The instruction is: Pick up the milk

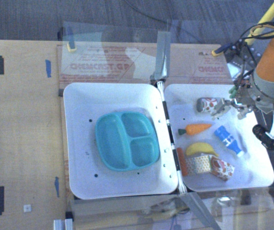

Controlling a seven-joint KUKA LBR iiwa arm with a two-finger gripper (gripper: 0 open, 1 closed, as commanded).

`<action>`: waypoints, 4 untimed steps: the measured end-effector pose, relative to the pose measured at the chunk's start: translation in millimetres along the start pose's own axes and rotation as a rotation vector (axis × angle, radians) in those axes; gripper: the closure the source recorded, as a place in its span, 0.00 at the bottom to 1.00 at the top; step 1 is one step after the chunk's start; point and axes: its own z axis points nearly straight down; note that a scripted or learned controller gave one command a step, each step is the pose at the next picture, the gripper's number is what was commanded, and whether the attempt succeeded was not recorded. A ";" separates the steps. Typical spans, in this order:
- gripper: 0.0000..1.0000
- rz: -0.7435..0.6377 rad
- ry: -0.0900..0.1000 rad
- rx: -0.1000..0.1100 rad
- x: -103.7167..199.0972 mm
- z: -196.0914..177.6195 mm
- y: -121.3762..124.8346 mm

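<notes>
The milk (pixel 222 168), a small white carton with red print, lies on its side near the front of the right bin (pixel 264 176). My gripper (pixel 232 109) hovers at the back of that bin, well behind the milk. It is just right of a small can (pixel 207 104). Its fingers are open and hold nothing.
Between gripper and milk lie a blue bottle (pixel 229 140), a carrot (pixel 197 128) and a banana (pixel 200 149). A patterned box (pixel 197 165) touches the milk's left side. The left bin (pixel 79 99) holds a teal divided plate (pixel 127 140). Cables hang at the top right.
</notes>
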 end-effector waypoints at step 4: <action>0.00 -0.247 -0.001 -0.002 -13.0 54.4 92.2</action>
